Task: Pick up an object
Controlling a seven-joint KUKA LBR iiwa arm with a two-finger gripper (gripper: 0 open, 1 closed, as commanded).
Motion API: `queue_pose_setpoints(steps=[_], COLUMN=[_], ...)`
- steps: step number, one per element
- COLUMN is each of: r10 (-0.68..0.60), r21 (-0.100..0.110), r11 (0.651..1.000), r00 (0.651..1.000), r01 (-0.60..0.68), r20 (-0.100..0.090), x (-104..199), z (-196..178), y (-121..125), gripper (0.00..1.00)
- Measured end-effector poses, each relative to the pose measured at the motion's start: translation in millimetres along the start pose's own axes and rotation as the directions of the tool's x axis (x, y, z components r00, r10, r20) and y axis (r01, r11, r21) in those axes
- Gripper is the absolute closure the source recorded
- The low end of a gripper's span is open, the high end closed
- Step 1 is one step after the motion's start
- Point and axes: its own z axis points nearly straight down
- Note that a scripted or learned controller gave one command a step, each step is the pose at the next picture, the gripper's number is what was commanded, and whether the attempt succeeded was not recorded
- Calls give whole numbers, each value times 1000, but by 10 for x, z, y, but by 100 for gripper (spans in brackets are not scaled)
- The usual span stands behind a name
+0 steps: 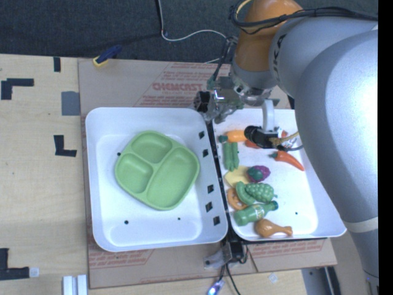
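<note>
From my console, the gripper [216, 105] hung over the far end of the wall shared by the two bins. I could not tell whether it was spread or closed, and I saw nothing in its grasp. Closest to it, in the far-left corner of the right bin [302, 203], lay a small orange piece [235, 137], with a green cucumber [231, 156] just on its near side. Further toward me sat a purple piece [259, 173], a bumpy green piece [258, 193] and a drumstick [274, 229], bunched close together. A red chili [289, 159] lay out to the right. The left bin [112, 135] held a green divided plate [158, 177], well apart from the gripper. I judged the pick not yet made: every toy rested on a bin floor. What remained was to descend onto one, likely the orange piece or the cucumber, close on it and lift.
</note>
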Motion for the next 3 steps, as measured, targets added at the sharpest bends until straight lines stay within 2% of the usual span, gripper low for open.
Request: queue_pose_setpoints(steps=[1, 2, 3], r10=[-7, 5, -3], r21=[-15, 18, -4], r11=[1000, 1000, 1000], r00=[1000, 1000, 1000], r01=[6, -5, 3], r20=[-4, 3, -3], x=[667, 398, 885], z=[-1367, 149, -483], y=[17, -337, -330], gripper=[100, 100, 100])
